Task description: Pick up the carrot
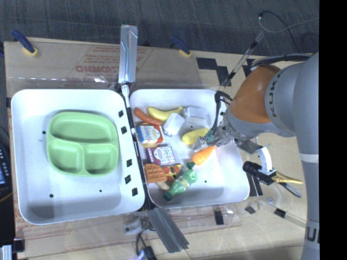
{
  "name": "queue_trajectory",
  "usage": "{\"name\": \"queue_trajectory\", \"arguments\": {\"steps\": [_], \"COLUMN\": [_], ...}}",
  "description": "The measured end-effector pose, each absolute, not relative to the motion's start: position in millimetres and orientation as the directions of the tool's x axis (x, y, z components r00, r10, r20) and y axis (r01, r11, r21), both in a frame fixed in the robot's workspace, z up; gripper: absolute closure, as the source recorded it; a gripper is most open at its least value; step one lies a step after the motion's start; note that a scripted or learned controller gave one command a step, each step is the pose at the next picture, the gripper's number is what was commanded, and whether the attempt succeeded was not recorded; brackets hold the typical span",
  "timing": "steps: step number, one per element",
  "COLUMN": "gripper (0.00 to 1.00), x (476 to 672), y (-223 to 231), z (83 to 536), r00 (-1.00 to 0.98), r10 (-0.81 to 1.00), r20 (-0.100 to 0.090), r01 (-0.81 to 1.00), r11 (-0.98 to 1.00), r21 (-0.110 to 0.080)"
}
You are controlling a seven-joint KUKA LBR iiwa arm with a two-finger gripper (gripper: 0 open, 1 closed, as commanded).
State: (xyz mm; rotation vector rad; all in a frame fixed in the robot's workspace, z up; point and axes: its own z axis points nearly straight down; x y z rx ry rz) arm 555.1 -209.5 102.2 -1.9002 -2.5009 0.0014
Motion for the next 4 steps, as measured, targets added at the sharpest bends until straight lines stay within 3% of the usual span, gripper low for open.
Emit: {"name": "queue_trajectory", "arguments": {"steps": [1,2,3,4], "gripper": [1.0,0.0,0.0,1.0], "x": [484.6,484.1,517.6,517.5], "y": [-182.6,-182.4,-205.0,-205.2], "z": [190.5,189.4,92.2,101.4], "r00": [-0.29,-0.29,-0.333,-0.337], "r10": [0.957,0.957,0.943,0.942], "r20": [0.001,0.002,-0.001,-0.001], "r01": [0.957,0.957,0.943,0.942], "r11": [0.29,0.29,0.333,0.337], "r21": [0.0,-0.002,0.0,-0.001]}}
